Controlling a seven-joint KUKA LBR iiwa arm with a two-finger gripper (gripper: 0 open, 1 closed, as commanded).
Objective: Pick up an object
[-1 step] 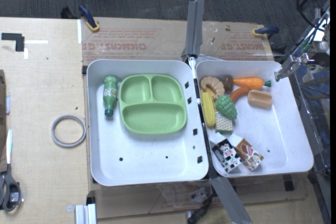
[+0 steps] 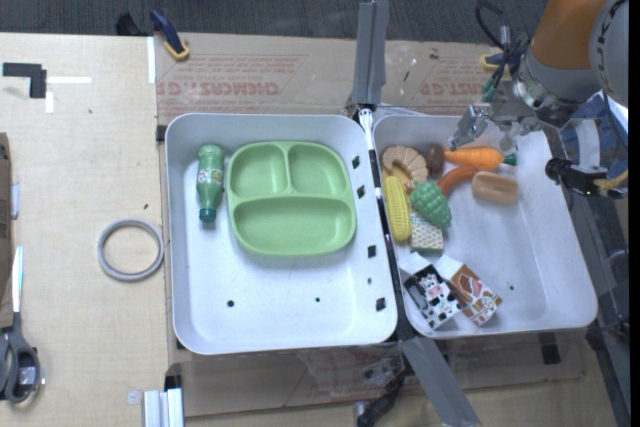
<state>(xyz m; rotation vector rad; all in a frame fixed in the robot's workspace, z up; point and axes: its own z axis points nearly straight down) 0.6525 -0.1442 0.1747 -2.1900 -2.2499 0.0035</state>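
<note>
Bottle [image 2: 209,181]: far to the left of my jaws, lying in the left bin [image 2: 190,285] beside the green plate [image 2: 292,197].
Corn [image 2: 397,205]: lower left of my jaws, by the divider in the right bin [image 2: 560,300].
Carrot [image 2: 474,157]: just below my jaws, not between them.
My gripper [image 2: 483,121]: at the right bin's far edge, above the carrot; I cannot tell how far apart my jaws stand, and I see nothing held in them.
</note>
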